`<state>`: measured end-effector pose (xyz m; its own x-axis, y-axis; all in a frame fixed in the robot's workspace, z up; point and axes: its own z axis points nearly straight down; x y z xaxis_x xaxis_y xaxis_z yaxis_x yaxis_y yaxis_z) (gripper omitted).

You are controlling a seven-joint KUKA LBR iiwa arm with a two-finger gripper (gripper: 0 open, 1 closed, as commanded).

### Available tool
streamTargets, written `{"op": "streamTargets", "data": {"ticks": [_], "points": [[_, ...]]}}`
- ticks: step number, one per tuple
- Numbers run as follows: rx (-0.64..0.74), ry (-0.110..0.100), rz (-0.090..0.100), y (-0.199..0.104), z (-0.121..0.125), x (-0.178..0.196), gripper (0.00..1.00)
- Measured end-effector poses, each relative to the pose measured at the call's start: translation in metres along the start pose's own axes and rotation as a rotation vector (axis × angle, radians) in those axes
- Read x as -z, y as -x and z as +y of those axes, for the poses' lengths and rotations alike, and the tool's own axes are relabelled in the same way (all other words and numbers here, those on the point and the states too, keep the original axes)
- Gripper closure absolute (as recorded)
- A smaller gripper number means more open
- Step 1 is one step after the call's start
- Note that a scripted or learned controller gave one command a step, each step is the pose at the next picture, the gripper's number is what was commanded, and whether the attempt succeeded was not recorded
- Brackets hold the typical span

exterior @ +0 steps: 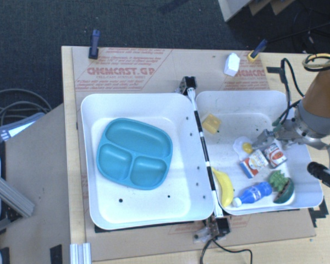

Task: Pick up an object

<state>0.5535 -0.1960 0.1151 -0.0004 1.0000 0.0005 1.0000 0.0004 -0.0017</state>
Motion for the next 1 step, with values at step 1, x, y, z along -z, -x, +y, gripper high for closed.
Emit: {"op": "streamTargets", "data": {"ticks": [1], "points": [[-0.001, 0.01, -0.003, 0.0101, -0.0396, -0.0267, 0.0]]}}
